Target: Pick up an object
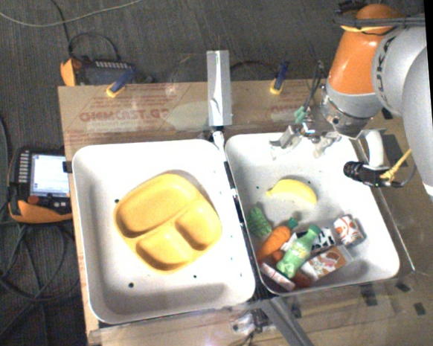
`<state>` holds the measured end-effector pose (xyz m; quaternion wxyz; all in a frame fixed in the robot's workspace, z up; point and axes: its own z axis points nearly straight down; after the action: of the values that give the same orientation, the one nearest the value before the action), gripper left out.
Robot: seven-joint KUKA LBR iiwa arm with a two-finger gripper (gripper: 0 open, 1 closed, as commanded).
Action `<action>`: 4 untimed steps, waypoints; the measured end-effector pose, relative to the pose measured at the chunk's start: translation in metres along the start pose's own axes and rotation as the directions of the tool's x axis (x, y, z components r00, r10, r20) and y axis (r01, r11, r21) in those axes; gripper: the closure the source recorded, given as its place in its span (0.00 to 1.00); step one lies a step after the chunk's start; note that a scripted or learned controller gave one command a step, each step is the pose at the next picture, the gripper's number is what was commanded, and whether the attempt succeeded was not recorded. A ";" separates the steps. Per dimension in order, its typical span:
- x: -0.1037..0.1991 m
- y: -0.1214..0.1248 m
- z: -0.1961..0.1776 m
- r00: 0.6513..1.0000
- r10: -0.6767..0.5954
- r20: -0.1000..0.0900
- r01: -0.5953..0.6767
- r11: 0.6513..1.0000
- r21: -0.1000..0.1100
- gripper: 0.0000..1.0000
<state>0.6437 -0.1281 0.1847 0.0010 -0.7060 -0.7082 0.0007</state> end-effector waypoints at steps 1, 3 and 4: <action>-0.019 -0.014 0.092 0.998 -0.059 0.003 0.059 0.998 -0.002 0.00; -0.028 -0.060 0.082 0.990 -0.143 0.012 0.143 0.989 -0.024 1.00; -0.027 -0.062 0.085 0.990 -0.143 0.009 0.144 0.989 -0.018 0.00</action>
<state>0.5814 -0.1555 0.1000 -0.0083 -0.6532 -0.7572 -0.0031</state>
